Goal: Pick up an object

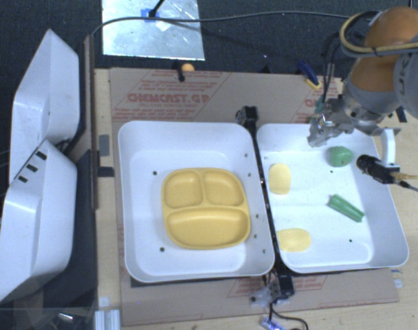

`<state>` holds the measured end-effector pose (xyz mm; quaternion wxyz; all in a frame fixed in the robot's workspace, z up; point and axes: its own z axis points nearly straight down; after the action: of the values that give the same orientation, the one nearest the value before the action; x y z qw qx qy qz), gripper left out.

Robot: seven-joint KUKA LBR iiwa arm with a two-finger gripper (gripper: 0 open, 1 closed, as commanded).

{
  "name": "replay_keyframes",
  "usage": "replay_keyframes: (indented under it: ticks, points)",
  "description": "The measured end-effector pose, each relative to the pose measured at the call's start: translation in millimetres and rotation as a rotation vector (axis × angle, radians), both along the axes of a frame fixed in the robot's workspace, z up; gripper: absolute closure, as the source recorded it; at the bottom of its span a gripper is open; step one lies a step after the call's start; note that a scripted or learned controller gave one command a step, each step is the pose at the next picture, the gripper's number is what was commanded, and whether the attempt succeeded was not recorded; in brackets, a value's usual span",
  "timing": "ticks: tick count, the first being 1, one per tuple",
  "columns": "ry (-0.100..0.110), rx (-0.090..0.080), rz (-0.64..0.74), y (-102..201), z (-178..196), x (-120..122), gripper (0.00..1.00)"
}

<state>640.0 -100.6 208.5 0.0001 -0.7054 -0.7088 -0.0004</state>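
The near half of the right bin (384, 249) holds a yellow oval piece (293, 239), with a green block (346, 207) and a second yellow piece (280, 179) behind it, while a yellow divided tray (205, 207) sits in the left bin (137, 184). Farther back, the gripper (321, 133) hangs over the right bin's far edge, just beside a round green object (339, 156); nothing is seen between its fingers, and their spread cannot be told. The step in hand appears to be the approach: the next move calls for centring over one object, probably the green one, and descending.
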Motion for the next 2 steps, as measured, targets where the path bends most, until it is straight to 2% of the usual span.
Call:
replay_keyframes:
  ticks: [1, 2]
  points:
    - [-0.001, 0.001, 0.001, 61.5, 8.4, -9.3, 1.00]
    - [0.000, 0.000, 0.000, 108.8, 10.2, -27.4, 1.00]
